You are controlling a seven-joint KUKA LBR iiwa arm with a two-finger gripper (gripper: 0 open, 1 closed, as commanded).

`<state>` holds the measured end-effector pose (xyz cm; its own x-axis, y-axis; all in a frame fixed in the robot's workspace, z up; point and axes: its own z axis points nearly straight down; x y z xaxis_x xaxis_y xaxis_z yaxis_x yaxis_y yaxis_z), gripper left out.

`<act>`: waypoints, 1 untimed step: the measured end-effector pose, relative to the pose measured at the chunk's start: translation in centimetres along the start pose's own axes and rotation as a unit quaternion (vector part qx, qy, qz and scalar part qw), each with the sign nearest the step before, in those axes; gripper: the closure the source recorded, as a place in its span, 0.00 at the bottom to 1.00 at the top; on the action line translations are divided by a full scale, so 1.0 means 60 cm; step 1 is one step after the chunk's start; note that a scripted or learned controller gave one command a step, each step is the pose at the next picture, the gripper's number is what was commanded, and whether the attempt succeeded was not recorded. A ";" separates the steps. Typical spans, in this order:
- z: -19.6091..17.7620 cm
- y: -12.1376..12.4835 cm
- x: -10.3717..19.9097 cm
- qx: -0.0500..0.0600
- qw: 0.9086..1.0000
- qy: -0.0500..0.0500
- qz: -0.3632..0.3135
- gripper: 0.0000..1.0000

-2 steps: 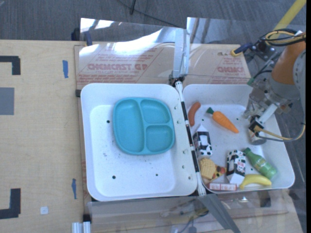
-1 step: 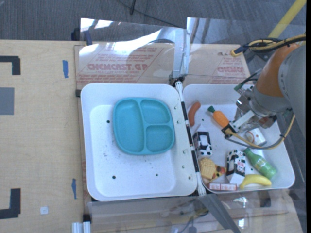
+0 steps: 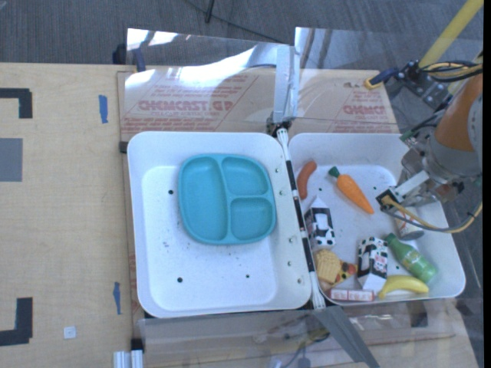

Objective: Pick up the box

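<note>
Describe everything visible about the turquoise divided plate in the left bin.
The turquoise divided plate is a rounded rectangle with three compartments: one large on the view's left, two smaller stacked on the right, all bare. It looks like smooth moulded plastic. It lies flat, right side up, slightly turned, on the floor of the shallow white left bin, toward its far right corner. Its right edge sits close to the bin wall; contact there is unclear.

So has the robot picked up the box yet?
Not yet. Nothing is done: one cow-print box and its twin lie in the right bin. In hand: the arm hangs over that bin's right side, apart from both. Left: reach a box, grip, lift.
</note>
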<state>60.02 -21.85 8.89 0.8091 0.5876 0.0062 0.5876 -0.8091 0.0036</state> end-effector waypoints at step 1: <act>-0.351 -0.032 0.046 0.002 0.996 -0.004 0.094 1.00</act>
<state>60.99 -18.67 29.98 0.9044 0.4266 -0.0006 0.4266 -0.9044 -0.0001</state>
